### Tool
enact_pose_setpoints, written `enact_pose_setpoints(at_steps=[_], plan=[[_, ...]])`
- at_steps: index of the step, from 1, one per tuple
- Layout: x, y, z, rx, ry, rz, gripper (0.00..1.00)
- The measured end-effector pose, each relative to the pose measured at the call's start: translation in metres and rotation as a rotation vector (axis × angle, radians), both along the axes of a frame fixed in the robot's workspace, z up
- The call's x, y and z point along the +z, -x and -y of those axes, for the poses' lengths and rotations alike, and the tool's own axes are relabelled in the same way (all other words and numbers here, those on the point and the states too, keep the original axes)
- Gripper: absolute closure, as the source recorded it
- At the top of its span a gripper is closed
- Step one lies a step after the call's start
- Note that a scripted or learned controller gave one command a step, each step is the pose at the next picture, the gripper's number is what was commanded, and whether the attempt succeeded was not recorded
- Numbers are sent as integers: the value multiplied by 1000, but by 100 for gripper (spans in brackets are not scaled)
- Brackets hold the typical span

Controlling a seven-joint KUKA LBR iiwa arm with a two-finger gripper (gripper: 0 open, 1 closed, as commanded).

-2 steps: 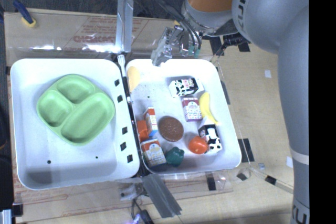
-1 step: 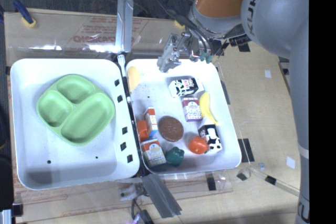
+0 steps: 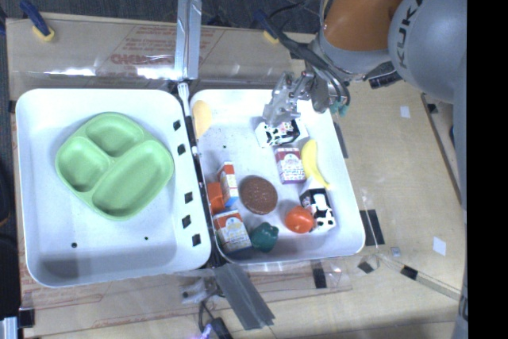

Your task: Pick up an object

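Note:
My gripper [image 3: 279, 112] hangs over the back of the right bin [image 3: 238, 103], its metal fingers pointing down at a small black-and-white cow-patterned carton [image 3: 279, 133] that lies just below the fingertips. I cannot tell whether the fingers touch the carton. Beside it lie a pink-labelled carton [image 3: 290, 165] and a yellow banana [image 3: 310, 161]. Further forward are a brown round disc [image 3: 258, 194], an orange-red ball [image 3: 299, 220], a second cow-patterned carton [image 3: 321, 207], a green toy [image 3: 264, 236] and two orange-and-white cartons [image 3: 228, 180] [image 3: 231, 231].
The left bin [image 3: 40, 234] holds a green divided plate [image 3: 115, 163]. A pale yellow oblong object [image 3: 203, 117] lies at the right bin's back left by the divider [image 3: 188, 40]. The arm's orange band [image 3: 367, 4] looms above the back right corner.

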State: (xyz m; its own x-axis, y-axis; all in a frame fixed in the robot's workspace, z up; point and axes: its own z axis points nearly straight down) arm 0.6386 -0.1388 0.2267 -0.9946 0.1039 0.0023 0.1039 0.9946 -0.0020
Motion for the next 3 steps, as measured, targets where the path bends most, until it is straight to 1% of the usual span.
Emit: enact_pose_setpoints(at_steps=[1,2,3], plan=[[59,-3,5,-208,0,8,100],[40,2,50,77,-1,3,100],[5,-9,70,560,-3,2,100]])
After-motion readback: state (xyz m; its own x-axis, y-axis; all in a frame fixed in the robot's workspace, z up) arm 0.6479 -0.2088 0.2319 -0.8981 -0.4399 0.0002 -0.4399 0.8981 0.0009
